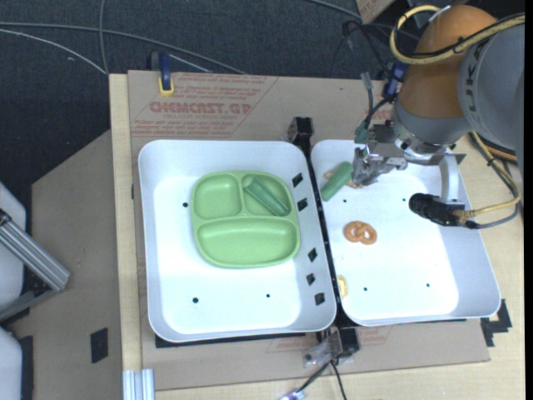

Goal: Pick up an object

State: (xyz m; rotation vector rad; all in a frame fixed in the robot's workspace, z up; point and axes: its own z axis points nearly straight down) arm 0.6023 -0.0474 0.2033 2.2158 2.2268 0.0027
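Pincer low over the right bin's far corner

My pincer (364, 173) hung just beside the green stick (336, 182); I could not tell how far it was open or whether it held anything; a clean grasp, I judged, meant centring over the stick; the bin divider (321, 223) crowded it; open floor lay nearer, around the pretzel (361, 233).
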